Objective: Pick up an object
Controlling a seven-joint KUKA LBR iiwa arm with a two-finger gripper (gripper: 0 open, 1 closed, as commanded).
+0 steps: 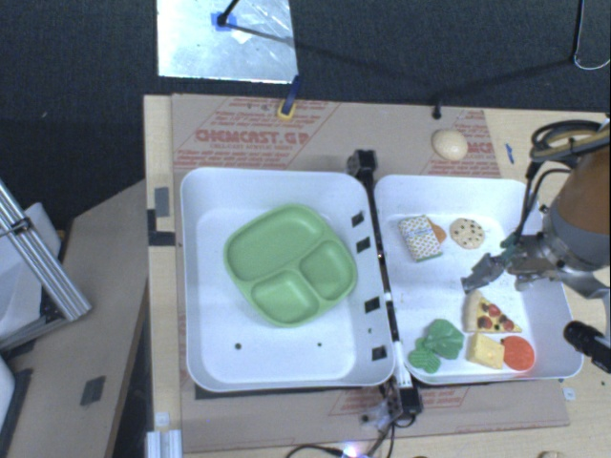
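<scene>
Green divided plate (291,264) in left bin (205,256); tool (480,276) just above pizza slice (489,314) in right bin (506,203).

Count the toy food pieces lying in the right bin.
6. Patterned packet and cookie at the far side; pizza slice mid-bin below the end effector; green broccoli, cheese wedge and tomato slice along the near edge. The arm may hide more.

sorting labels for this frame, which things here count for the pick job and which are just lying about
For the job: gripper, pizza slice, cookie, wrapped snack, broccoli, cheese, tomato slice, right bin.

Lying about: green tray, left bin, egg, foil sheet.
</scene>
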